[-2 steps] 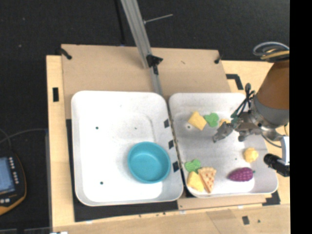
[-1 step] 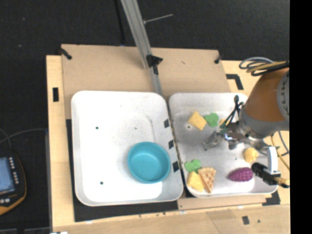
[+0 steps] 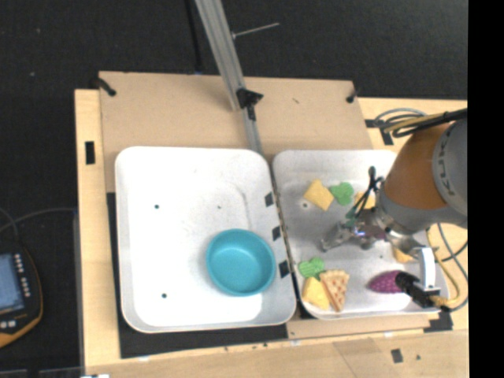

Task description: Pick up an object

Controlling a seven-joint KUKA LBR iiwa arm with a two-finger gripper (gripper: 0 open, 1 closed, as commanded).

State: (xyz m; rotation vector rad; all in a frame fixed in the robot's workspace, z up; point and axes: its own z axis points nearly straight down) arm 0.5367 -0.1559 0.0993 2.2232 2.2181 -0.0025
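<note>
Nearest us looms the arm [image 3: 421, 181], its orange band large over the right side of the right bin [image 3: 307, 168]. From it the tool [image 3: 335, 239] points leftward, low over the bare white floor near that bin's middle. We cannot tell whether the tool is wide or narrow.

The things to pick all lie in the right bin. A yellow block [image 3: 319, 195], flat and roughly square, sits toward the top of the view. An upper green piece [image 3: 342, 193], small and lumpy, is just beside its right edge. Both are above the tool in the view, near it but apart from it.

Below the tool, close to the bin's lower left corner, a lower green piece [image 3: 312, 268] sits against a yellow wedge [image 3: 314, 293] and a tan wedge [image 3: 337, 289] with a grid pattern like a waffle slice. A purple lump [image 3: 385, 283] lies to the right of these, along the lower wall. The tool's tip is closest to the lower green piece, and we see a gap between them.

In the left bin [image 3: 173, 211] a blue bowl [image 3: 239, 262] stands upright near the lower right corner. Both bins rest on the tabletop [image 3: 90, 305].
</note>
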